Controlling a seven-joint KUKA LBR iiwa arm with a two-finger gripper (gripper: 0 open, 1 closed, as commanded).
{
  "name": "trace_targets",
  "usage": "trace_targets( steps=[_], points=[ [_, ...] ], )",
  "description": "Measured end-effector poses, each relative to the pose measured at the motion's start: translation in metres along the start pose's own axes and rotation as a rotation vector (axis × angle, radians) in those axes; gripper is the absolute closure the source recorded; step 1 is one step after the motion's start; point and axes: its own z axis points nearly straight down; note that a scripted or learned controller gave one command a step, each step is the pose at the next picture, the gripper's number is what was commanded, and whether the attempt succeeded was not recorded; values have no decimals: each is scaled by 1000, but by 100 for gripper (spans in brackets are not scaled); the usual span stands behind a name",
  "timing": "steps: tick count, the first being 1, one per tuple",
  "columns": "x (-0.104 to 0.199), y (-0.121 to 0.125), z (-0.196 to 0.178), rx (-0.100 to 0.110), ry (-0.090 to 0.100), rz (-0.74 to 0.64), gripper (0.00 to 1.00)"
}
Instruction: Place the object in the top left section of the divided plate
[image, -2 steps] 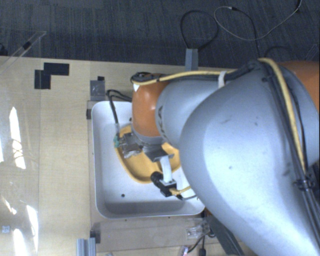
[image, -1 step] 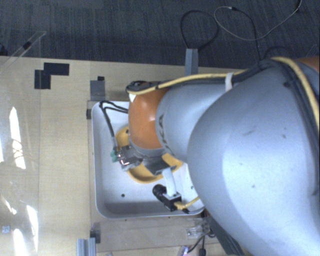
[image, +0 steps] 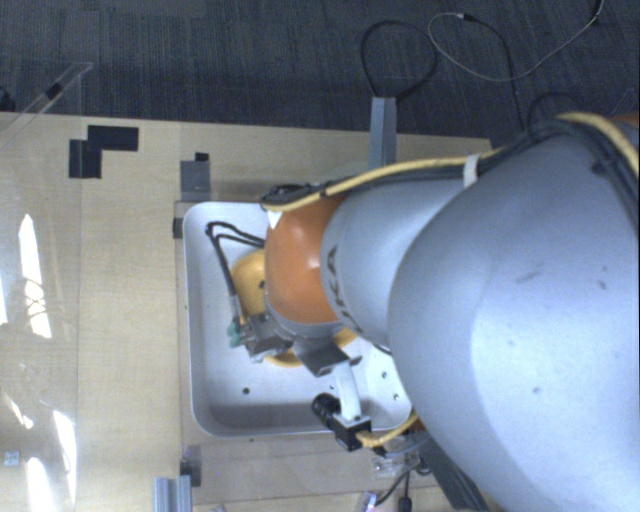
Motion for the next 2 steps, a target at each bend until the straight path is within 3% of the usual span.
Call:
trace_targets(
  steps=[1,2],
  points=[
    [-12,49,16,-4,4,-378,100],
    [-42,45,6,11,33,-86,100]
  ],
)
